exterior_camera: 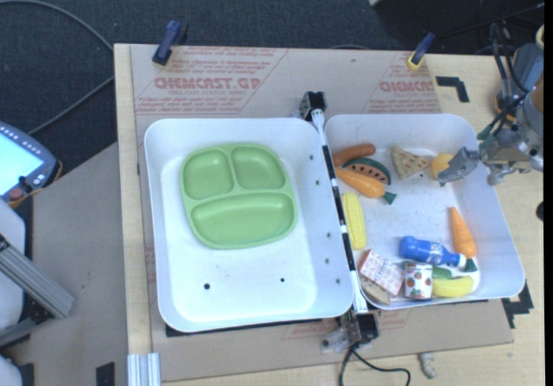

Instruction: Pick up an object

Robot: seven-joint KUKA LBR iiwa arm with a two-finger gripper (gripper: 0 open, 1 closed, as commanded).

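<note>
The right bin (492, 203) holds several toy foods: a sausage (354, 153), a watermelon slice (368, 172), a bread wedge (410, 161), a corn cob (352, 218), an orange carrot (462, 233), a blue bottle (428, 249), a banana (454, 287), a small can (417, 281) and a pink-and-white packet (378, 270). My gripper (458, 167) hangs over the bin's far right part, right beside a small yellow piece (442, 161). I see nothing held in it.
The left bin (164, 229) carries a green divided plate (238, 194). A black clamp strip (333, 194) runs between the two bins. Clips (168, 41) sit at the far board edge. The arm body (518, 129) enters at the right.
</note>
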